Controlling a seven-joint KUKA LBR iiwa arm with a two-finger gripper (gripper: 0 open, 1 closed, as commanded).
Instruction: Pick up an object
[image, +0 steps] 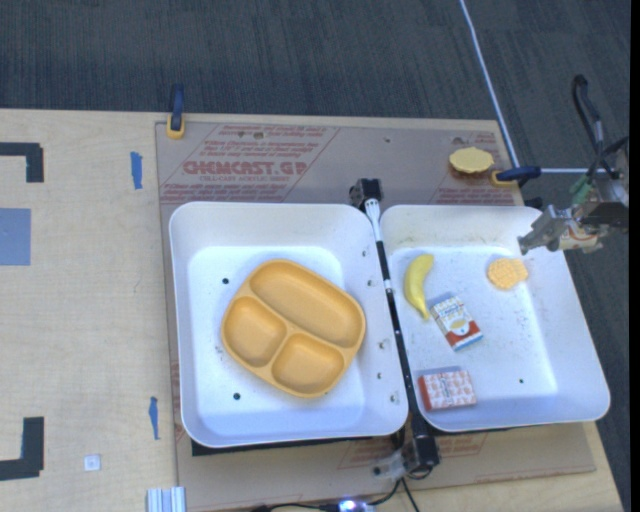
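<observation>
The table (70, 330) is lying under everything, light wood with a brown board on top. Two white bins are sitting side by side on that board, touching along the middle.

The left bin (200, 400) is holding a big yellow plate (292, 327) with three sections. The plate is lying flat in the middle of that bin.

The right bin (560, 370) is holding four small things, all lying apart from each other. A red and white box (447, 389) is lying near the front wall. A smaller carton (455, 321) with orange on it is lying in the middle, tilted. A yellow banana (417, 283) is lying just beside the carton, close to the wall between the bins. A round orange cookie (507, 273) is lying toward the back right.

The end effector (548, 232) is hanging over the back right edge of the right bin, near the cookie but not touching it. Nothing is showing between its fingers. I cannot tell if they are apart or together, because it is too small and blurry.

A yellow round thing (471, 161) is sitting on the board behind the right bin, outside it.
</observation>
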